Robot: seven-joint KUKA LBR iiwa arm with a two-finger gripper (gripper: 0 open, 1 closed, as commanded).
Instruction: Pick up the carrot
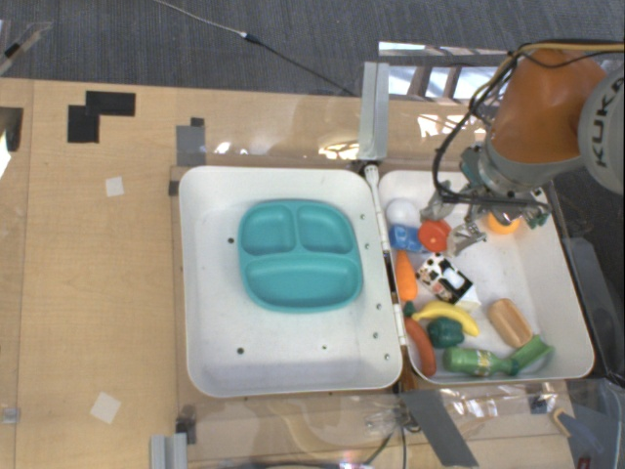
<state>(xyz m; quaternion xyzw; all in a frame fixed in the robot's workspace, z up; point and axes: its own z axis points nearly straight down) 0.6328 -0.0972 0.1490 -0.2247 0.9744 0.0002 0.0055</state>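
Orange, tapered and smooth, the carrot (404,274) lies lengthwise against the right bin's (576,345) left wall, down-left of my gripper (469,231) and apart from it. My gripper hangs low over the upper part of that bin; thin metal fingers splay outward, but I cannot tell how wide they stand, and I see nothing between them. Just left of my gripper sits a round glossy red-orange tomato (434,234), very near one finger, contact unclear. Further left: a white ball (400,210) and a blue rounded piece (402,237). To my right, under the wrist, an orange-yellow round item (503,225), partly hidden. Below my gripper: a black-and-white blocky patterned object (444,278), then a curved yellow banana (447,318), a dark green knob-shaped piece (444,334), a red chili-like shape (420,344), a green bottle-like item (475,362), and a tan cylindrical bread roll (510,321). Far left of me, the left bin (210,350), matte white plastic with rounded corners, holds a teal three-compartment plate (298,255). Both bins rest on a pale wood table (88,291).
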